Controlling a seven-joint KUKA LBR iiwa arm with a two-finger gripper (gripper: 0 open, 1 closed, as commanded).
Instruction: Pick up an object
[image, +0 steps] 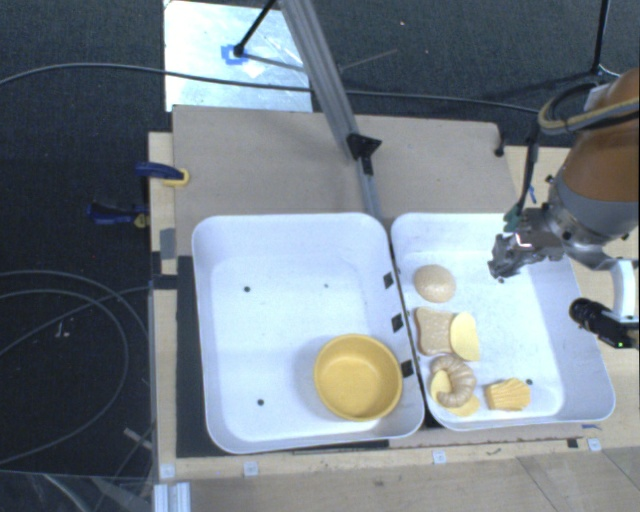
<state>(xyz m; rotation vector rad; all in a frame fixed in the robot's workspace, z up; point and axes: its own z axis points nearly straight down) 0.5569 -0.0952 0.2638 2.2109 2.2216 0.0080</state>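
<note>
Two shallow white bins sit side by side on the tabletop (270, 160), their inner rims touching along the middle. The left bin (230, 250) carries a yellow bowl (357, 376), upright, near its front right corner and close to the shared rim.

The right bin (570, 330) carries a cluster of toy food pieces along its left side. A round beige bun (435, 283) lies nearest the back. Just in front of it a tan slice of bread (433, 330) lies flat, with a pale yellow oval chip (465, 336) touching its right edge. Toward the front left corner, a curled croissant-like pastry (458, 380) rests on a small yellow piece. Just to its right, apart from it, lies a ridged yellow wedge (508, 395).

The arm comes in over the right bin's back right corner, its orange band (610, 165) above the grey wrist. The gripper (507, 262) hangs above the bin's back half, right of the bun and apart from it. Its dark tip is too small and blurred to show whether the jaws are released or clenched, so that I cannot tell; nothing is visible between them.

Behind the bins, a grey pole (330, 85) slants across the tabletop. At the tabletop's left edge sits a blue and yellow clamp (160, 174).
</note>
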